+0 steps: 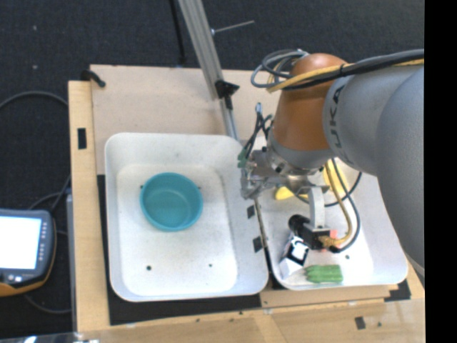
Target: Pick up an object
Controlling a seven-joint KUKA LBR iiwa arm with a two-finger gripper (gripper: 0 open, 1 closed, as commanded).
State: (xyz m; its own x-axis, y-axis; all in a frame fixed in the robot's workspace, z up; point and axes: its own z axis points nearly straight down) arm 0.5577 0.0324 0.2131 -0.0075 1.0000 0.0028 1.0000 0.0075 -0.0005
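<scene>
1. I see the arm [357, 113] reaching in from the right, its orange band [307, 106] above the right bin [378, 263].
2. The gripper [275, 184] is low over the far part of the right bin, close to the wall between the bins. I cannot tell how far it is open, nor if it has hold of anything.
3. A yellow object [285, 191] shows just beside the gripper, partly hidden.
4. A green ridged object [323, 274] lies at the near edge of the right bin, and a small black and white object [296, 250] is near it.
5. A teal bowl [171, 201] stands upright in the left bin [178, 270], well apart from the gripper.
</scene>
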